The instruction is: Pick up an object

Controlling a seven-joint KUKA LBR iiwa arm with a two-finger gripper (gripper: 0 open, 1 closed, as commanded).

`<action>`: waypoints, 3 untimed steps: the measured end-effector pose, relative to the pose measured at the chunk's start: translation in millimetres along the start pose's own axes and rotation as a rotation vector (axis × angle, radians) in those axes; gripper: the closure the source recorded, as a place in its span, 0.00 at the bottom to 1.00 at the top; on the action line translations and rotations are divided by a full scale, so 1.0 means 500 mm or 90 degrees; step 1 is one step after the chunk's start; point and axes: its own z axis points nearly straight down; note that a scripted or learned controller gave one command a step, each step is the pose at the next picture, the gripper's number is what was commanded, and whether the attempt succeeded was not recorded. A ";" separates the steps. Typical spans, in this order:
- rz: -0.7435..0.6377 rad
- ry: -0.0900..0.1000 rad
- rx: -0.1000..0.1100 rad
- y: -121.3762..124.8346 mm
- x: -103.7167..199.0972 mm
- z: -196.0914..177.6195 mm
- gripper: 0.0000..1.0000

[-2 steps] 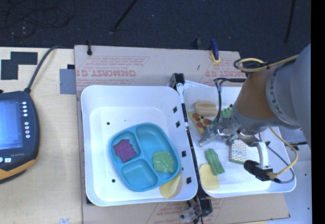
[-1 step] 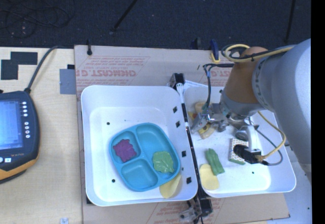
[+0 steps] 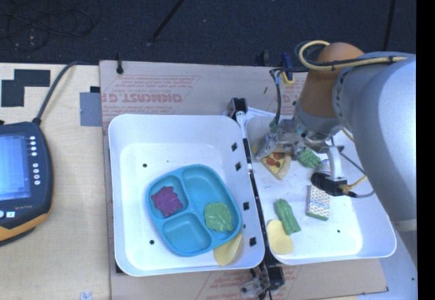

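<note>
Over the right bin point(image 3: 380, 241), the grey arm point(image 3: 387, 128) reaches down from the right, its orange band point(image 3: 326, 81) just above the wrist. The jaws point(image 3: 282, 145) sit low near the bin's upper left corner, close to the divider between the two bins. Whether they are clenched or released cannot be told, since the wrist and cables hide them.

Just beside the jaws lies a pizza slice toy point(image 3: 275, 164), tan with red spots, and it is unclear whether the jaws touch it. A small green piece point(image 3: 309, 158) lies a little to its right, under the wrist. Further toward the front of the same bin are a patterned sponge block point(image 3: 318, 202), a green pickle-shaped toy point(image 3: 287, 215) and a pale yellow piece point(image 3: 279, 237) touching the pickle's lower end.

The left bin point(image 3: 129, 149) holds a blue divided tray point(image 3: 194, 207). A purple lump point(image 3: 166, 201) sits in one of its compartments and a green leafy lump point(image 3: 218, 216) in another. A yellow piece point(image 3: 230, 251) pokes out from beneath the tray's front edge.

On the surface to the far left rests a control pendant point(image 3: 20, 176) with a lit screen.
</note>
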 end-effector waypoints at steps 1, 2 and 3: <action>0.003 0.002 0.003 -0.186 0.016 0.000 0.00; 0.001 0.001 0.002 0.002 0.013 0.000 0.00; 0.003 0.002 0.002 -0.168 0.017 0.000 0.00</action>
